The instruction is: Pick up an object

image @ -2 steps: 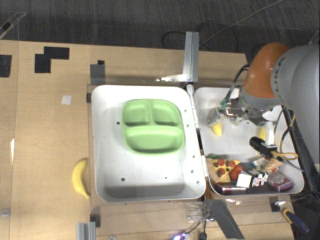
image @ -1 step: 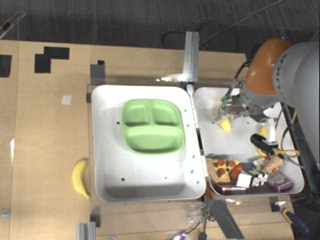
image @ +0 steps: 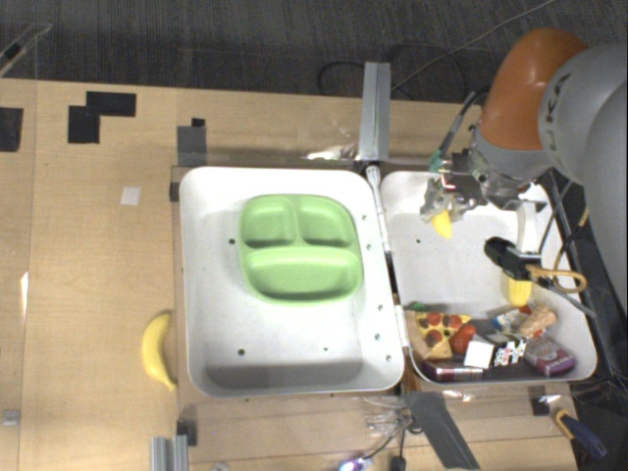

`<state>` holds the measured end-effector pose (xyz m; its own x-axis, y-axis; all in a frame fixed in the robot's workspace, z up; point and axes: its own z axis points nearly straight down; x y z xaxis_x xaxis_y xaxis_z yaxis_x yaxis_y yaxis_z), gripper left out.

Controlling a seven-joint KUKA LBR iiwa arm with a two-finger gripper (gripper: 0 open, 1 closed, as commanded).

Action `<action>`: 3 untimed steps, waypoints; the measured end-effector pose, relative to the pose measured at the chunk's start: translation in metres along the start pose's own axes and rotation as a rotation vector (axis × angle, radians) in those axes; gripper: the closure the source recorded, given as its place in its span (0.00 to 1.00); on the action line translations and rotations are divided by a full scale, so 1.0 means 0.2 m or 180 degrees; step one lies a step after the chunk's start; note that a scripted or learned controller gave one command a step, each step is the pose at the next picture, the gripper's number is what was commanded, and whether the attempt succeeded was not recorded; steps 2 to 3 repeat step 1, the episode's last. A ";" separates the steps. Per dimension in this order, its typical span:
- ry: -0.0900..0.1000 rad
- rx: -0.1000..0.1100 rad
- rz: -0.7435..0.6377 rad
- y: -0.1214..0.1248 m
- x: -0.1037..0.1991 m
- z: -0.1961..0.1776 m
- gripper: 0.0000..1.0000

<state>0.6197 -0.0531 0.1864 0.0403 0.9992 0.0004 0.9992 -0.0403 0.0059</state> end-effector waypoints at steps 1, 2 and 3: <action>-0.0001 0.0002 0.0159 -0.09 -0.02 -0.20 1.00; -0.0001 0.0002 0.0159 -0.09 -0.02 -0.20 1.00; -0.0001 0.0002 0.0159 -0.09 -0.02 -0.20 1.00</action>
